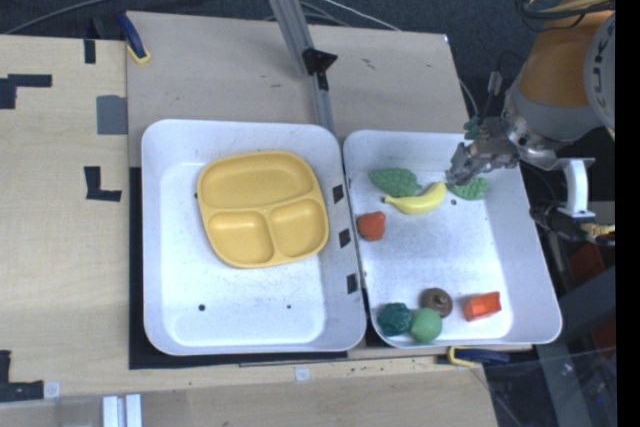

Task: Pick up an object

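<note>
A: Start at your left. What sits on the surface [60, 245] there?

B: You have the left bin [165, 315], and in it a yellow divided plate [262, 208] lying flat toward the far side. Nothing there is small enough to pinch easily, so you would likely leave it.

A: And moving right?

B: You come to the right bin [520, 255], where the loose pieces are spread out. Nearest the dividing wall is an orange-red lump [371, 226]. Just beyond it lie a green leafy piece [395, 181] and a yellow banana [418, 200], touching each other. Along the near edge you see a dark green piece [394, 319], a light green ball [426, 325], a brown ring [436, 300] and an orange block [483, 306], close together.

A: Where is the pincer?

B: Your pincer [466, 173] hangs low at the far right of that bin, just beside the banana's tip and over a second green piece [473, 187]. Whether it is apart or together you cannot tell; it is too small and dark.

A: So what is it after?

B: Judging by position, that green piece or the banana. Nothing shows between its tips, so count nothing as picked yet.
</note>
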Robot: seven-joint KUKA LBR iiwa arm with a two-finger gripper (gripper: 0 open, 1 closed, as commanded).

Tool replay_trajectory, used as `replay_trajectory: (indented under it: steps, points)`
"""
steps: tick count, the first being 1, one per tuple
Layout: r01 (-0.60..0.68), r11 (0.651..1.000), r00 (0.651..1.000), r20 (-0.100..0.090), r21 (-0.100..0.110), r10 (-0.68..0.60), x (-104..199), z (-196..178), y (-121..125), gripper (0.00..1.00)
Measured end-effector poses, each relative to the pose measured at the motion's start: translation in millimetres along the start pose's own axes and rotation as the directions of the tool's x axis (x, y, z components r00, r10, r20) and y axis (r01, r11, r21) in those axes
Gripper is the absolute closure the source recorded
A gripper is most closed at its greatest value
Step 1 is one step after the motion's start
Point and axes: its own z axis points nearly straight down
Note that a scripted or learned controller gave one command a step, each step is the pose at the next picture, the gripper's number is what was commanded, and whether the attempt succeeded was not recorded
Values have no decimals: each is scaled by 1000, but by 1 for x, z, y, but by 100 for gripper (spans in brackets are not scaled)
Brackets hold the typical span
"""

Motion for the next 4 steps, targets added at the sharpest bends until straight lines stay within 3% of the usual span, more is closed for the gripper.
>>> replay_trajectory:
  steps: [1,2,4]
  points:
    - [2,1000,1000,0,-6,-2,8,-51,8,100]
    - [1,1000,1000,-1,-2,-1,9,-65,8,100]
    - [6,1000,1000,-2,0,-6,114,-61,30,100]
